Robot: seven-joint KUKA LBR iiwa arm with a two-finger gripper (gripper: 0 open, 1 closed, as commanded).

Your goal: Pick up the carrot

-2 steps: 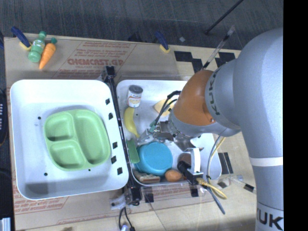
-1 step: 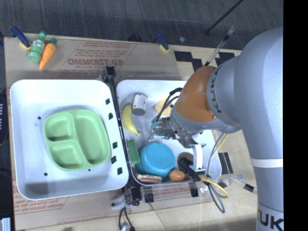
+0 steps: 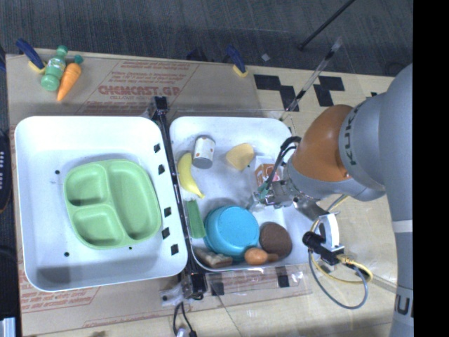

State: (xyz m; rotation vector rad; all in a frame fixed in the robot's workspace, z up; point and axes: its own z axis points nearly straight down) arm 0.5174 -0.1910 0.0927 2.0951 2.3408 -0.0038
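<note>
The carrot (image 3: 68,81), likely a light, stiff, slick plastic toy best pinched across its thick orange middle, lies outside the bins on the bench's far-left corner, well apart from the gripper (image 3: 270,194), whose grip cannot be told.

I have one fixed camera above the bench, looking down at a slant. It takes in both shallow white plastic bins: the left bin (image 3: 28,188) and the right bin (image 3: 231,128) fill the middle of frame. Brown printed cardboard bench top (image 3: 133,83) runs along the far side, dark ribbed floor (image 3: 175,12) beyond it. The grey arm with orange band (image 3: 330,149) enters from frame right. Stand-off is moderate; whole bins fit.
</note>
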